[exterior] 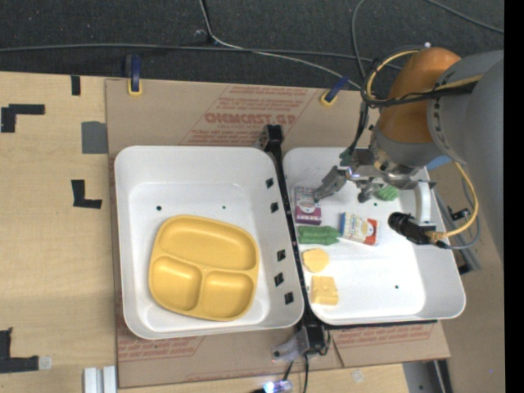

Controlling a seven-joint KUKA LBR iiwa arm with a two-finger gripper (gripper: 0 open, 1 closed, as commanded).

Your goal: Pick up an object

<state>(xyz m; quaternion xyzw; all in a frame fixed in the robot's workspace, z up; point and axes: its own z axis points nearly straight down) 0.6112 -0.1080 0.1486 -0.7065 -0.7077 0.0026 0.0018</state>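
Okay, count first: two white bins side by side, left bin (131, 178) and right bin (434, 289). Left bin has one item, a yellow divided plate (205, 266) with three compartments, lying flat in the front half. Right bin has five loose items that I can count: one purple-and-white packet (307, 207), one green piece (318, 235) just in front of it, one white carton with a red end (359, 228) beside the green piece, one round yellow piece (315, 259) and one yellow block (324, 290) nearest the front. All sit toward the left side of that bin, close to the divider. My claw (354, 180) is over the back of the right bin, above and right of the purple packet, apart from it. One finger (332, 183) slants out to the left; a second shows further right, so the claw looks spread open, nothing between the fingers. Something green (386, 192) shows by my wrist hardware; can't tell whether it's a bin item or part of me. My arm hides the bin's back right corner. Packet and carton print is too small to read.
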